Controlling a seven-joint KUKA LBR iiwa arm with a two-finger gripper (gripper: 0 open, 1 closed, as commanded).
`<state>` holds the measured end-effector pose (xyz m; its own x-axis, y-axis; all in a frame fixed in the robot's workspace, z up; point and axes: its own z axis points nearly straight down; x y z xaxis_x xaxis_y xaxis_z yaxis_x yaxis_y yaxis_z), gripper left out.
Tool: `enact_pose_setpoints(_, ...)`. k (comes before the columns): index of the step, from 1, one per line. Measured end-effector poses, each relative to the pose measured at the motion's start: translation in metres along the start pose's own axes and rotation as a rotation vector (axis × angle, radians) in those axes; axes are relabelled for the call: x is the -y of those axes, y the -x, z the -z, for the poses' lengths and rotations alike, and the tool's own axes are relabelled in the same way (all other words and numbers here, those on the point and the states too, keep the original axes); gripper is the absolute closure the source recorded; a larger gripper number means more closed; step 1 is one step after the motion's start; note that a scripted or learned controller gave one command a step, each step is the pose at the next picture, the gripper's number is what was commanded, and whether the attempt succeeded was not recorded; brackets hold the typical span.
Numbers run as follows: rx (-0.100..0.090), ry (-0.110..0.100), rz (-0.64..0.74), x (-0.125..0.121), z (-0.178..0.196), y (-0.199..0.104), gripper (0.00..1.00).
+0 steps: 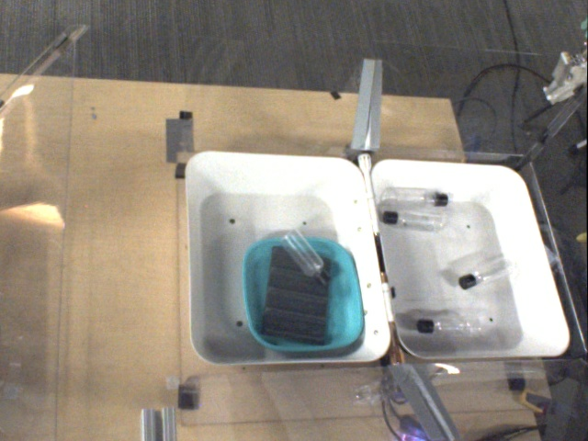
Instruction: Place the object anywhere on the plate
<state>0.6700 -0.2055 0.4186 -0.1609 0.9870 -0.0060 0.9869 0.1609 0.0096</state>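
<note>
A teal plate (347, 294) sits in the left white bin (211, 246), toward its near right corner. A dark ribbed rack (296, 303) lies on the plate. One clear vial (304, 252) rests on the plate's far edge, leaning on the top of the rack. In the right bin (524, 237) lie several clear vials with black caps: two side by side at the far left (415, 207), one at the right (483, 273), one near the front (450, 323).
A grey metal post (367, 107) stands behind the seam between the two bins. Small black brackets (185, 118) sit on the wooden bench (92, 274) to the left. Cables run along the floor at the upper right (496, 90).
</note>
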Motion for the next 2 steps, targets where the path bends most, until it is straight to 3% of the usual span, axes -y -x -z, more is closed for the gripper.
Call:
enact_pose_setpoints(1, -0.002, -0.002, 0.054, -0.004, -0.028, -0.026, 1.00)
enact_pose_setpoints(2, 0.001, 0.003, 0.024, 0.000, 0.020, -0.001, 1.00)
